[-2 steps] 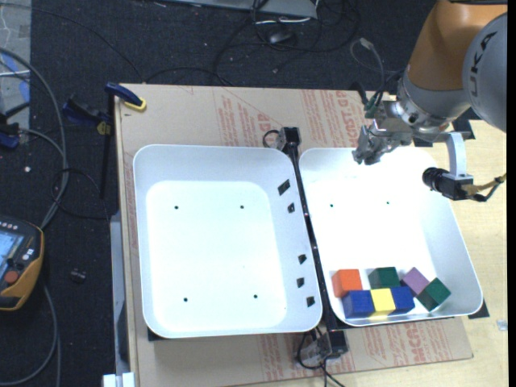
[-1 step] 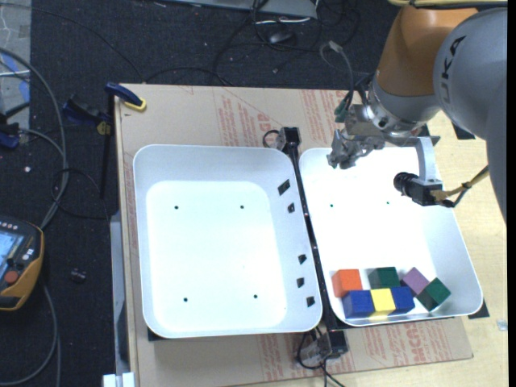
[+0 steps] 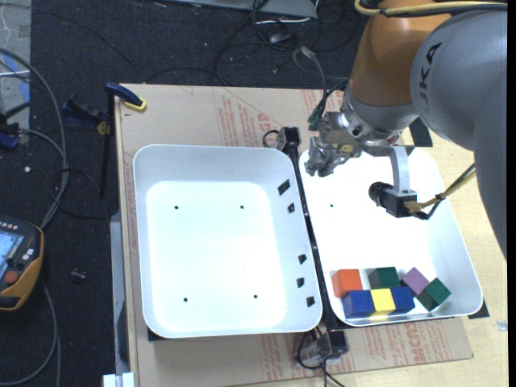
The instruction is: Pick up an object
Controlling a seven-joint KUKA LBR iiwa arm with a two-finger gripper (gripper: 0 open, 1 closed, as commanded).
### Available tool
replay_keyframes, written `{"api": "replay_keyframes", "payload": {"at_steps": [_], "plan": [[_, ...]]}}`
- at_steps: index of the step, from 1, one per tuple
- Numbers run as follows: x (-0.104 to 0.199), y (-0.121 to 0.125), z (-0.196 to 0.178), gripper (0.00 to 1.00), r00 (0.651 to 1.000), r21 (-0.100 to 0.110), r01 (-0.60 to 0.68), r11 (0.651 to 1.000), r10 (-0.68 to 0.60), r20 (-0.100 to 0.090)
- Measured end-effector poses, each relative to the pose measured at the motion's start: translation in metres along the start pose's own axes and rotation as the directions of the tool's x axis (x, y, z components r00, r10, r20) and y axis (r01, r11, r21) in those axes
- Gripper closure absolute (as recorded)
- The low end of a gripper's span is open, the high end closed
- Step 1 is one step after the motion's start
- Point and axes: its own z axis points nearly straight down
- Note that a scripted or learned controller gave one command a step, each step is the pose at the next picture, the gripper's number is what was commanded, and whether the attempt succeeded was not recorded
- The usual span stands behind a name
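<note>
Blocks lay clustered at the near edge of the right bin [image 3: 451, 240], well apart from the gripper [image 3: 325, 158], which hung over that bin's far left corner beside the wall shared with the left bin [image 3: 161, 176]; whether it was apart or together could not be told from this angle, and nothing showed in its grasp. The cluster held an orange block [image 3: 347, 280], a blue block [image 3: 358, 303], a yellow block [image 3: 382, 300], a dark green block [image 3: 384, 277], a purple block [image 3: 415, 280] and a second green block [image 3: 434, 293], all small cubes with matte faces, touching or just beside one another. Both bins were shallow, smooth white trays with rounded corners, resting on a tan board surface [image 3: 218, 107] printed with red lettering. Beyond the board ran dark speckled floor with loose cables [image 3: 48, 135] and a yellow-edged handheld unit [image 3: 16, 260].
</note>
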Motion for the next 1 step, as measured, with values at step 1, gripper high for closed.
{"api": "replay_keyframes", "payload": {"at_steps": [1], "plan": [[0.0555,-0.0135,0.002,1.0,1.0,0.001,0.002,1.0,-0.002,-0.001]]}}
